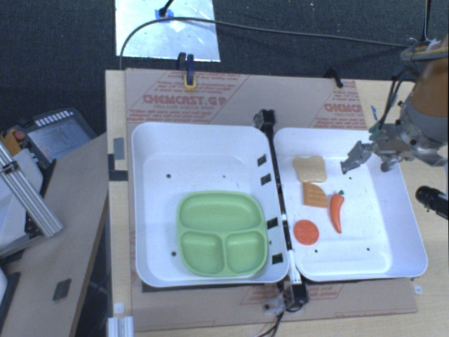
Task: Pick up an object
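Green tray (223, 232) sat nearest; the carrot (337, 211) lay at seven o'clock from the gripper (370, 159), whose jaws stood open, holding nothing.

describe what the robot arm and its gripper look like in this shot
The arm comes in from the right: a grey body with an orange band above the wrist. Thin dark cables run down beside it toward the wrist. The gripper is grey metal, ending in two short, darker grey fingers that look blocky and angular. No markings can be made out on it.

two white bins (203, 135), one green tray (221, 232), one carrot (337, 211), one tomato slice (306, 232), two bread pieces (309, 168).
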You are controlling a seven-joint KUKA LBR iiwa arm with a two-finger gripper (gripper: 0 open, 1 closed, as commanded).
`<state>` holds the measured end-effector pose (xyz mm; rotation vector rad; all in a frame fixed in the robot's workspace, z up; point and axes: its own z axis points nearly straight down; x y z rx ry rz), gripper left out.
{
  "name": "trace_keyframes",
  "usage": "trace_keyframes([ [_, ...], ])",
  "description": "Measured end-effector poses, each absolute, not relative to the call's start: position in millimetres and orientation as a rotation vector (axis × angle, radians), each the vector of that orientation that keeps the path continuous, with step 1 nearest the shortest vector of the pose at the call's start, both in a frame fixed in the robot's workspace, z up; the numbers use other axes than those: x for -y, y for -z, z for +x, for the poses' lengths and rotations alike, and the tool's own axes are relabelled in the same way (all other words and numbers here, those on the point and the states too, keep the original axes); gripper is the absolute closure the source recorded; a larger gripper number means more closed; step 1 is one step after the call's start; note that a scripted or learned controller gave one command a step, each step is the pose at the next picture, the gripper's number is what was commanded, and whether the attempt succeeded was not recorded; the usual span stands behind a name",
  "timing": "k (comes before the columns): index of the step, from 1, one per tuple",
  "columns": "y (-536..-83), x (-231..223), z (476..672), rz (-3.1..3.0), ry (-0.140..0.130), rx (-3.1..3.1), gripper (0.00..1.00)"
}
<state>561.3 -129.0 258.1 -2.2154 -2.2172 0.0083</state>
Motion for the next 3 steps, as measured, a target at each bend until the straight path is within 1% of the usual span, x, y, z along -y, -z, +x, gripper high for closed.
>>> trace_keyframes([
  [1,-263.9,128.8,563.4,-2.219,0.002,2.226,0.00],
  [2,-202.0,128.9,567.7,-2.219,-0.002,2.221,0.00],
  [3,-154.5,119.8,564.8,-2.220,-0.001,2.220,0.00],
])
